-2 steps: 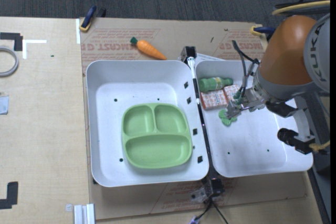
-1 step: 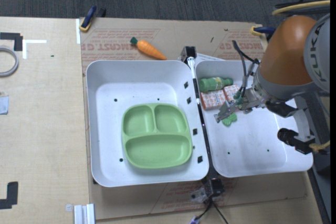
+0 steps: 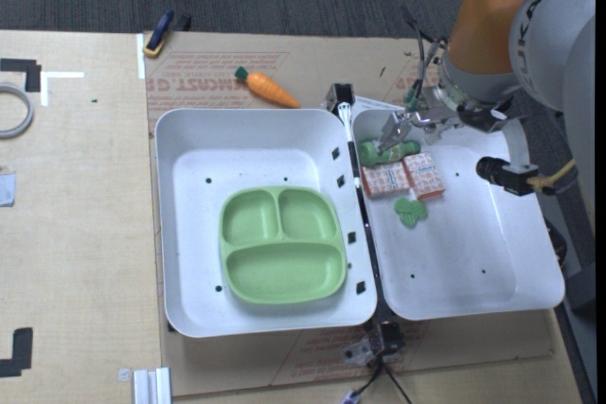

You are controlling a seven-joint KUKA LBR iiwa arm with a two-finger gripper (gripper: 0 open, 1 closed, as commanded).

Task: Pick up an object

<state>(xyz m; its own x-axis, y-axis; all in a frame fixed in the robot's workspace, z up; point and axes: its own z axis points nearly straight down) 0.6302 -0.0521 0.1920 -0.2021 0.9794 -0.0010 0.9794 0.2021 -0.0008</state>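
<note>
Green plate (image 3: 282,246), orange carrot (image 3: 269,87)

Box A (image 3: 380,179): red-and-white printed carton, lying flat, upper left of the right bin.
Box B (image 3: 423,175): matching carton, touching box A's right side.
Green piece (image 3: 411,212): small, just below the boxes.
Green toy (image 3: 390,150): elongated, just above the boxes.

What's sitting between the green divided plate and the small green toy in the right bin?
In the camera view, between the green divided plastic plate and the small green toy run only the two white bins' adjoining rims with black clips.
</note>
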